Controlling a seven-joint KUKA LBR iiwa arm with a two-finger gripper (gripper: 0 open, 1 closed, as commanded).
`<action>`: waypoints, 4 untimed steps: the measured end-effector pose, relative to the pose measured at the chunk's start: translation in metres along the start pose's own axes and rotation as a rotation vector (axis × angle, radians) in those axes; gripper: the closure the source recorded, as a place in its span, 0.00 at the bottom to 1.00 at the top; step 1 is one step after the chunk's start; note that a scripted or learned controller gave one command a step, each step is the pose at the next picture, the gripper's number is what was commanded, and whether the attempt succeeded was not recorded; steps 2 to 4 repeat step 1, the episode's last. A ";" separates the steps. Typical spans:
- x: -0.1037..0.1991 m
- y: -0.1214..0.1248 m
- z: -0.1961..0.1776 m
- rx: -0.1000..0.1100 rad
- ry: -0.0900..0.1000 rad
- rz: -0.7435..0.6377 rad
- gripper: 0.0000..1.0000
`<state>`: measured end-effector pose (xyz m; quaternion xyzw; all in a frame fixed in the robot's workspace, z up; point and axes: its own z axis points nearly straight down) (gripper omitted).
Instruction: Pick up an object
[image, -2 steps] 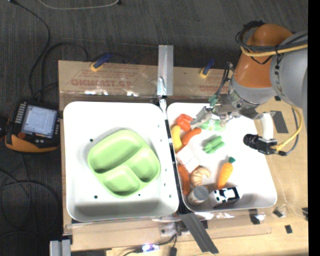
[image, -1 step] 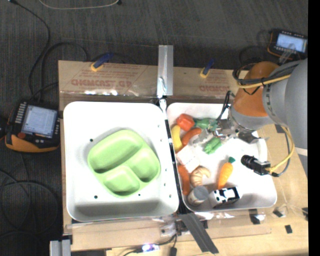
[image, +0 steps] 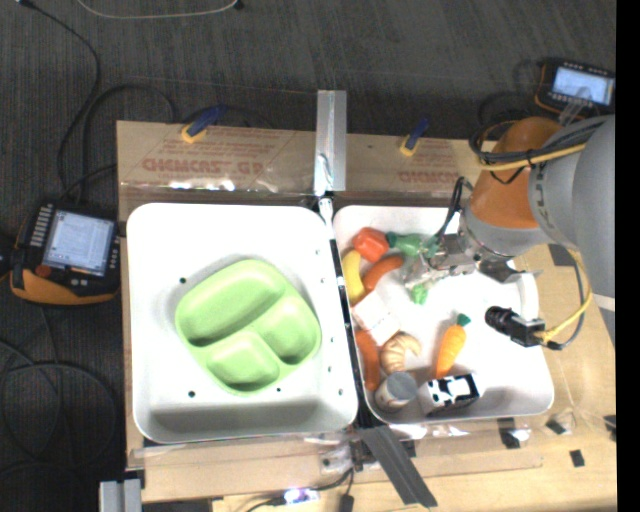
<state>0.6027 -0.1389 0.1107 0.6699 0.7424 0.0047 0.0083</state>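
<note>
You are looking at a robot lab. A big grey robot arm (image: 590, 190) with an orange band reaches in over a bench (image: 240, 160) made of brown board. Two white bins (image: 150, 300) sit side by side on it. Clamps (image: 200, 122) hold the board down. Black cables (image: 60, 180) run across the dark carpet (image: 300, 50). A hand controller with a lit screen (image: 65, 250) lies on the floor beside the bench, and another one (image: 578, 88) sits near the arm.
</note>
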 end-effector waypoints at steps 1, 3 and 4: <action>0.046 0.030 -0.137 0.018 0.004 -0.006 1.00; 0.046 0.030 -0.137 0.018 0.004 -0.006 1.00; 0.046 0.030 -0.137 0.018 0.004 -0.006 1.00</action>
